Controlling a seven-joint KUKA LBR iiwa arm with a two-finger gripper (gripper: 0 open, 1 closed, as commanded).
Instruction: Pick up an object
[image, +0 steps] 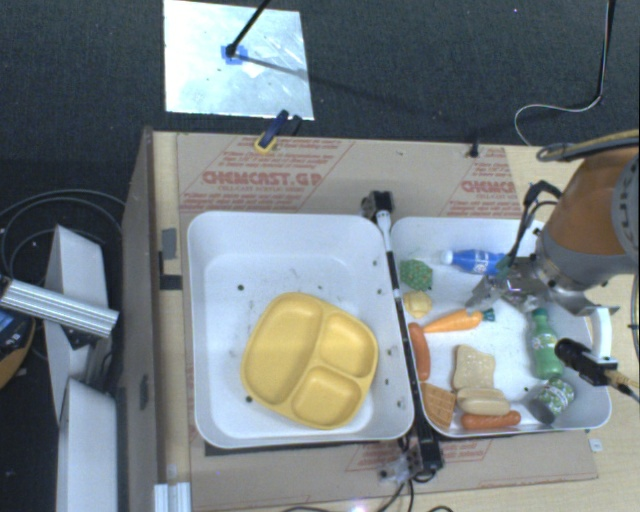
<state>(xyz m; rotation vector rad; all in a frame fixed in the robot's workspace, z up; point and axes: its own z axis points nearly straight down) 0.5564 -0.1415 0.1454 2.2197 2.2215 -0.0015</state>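
The right bin (600, 410) holds several toy foods. An orange carrot (452, 322) lies near its middle, its green tip pointing right. My gripper (492, 294) hangs just above and to the right of that tip, below a blue bottle (474, 261). A green bottle (545, 346) lies to the gripper's lower right, partly under the wrist. Broccoli (415, 272) and a small yellow piece (418, 303) sit at the bin's left side. I see nothing held in the gripper.
The left bin (215, 300) holds a yellow divided plate (310, 358). Near the right bin's front lie a bread slice (472, 365), a bun (483, 404), two red sausages (418, 350) and a small can (552, 397). The divider between the bins (397, 310) runs front to back.
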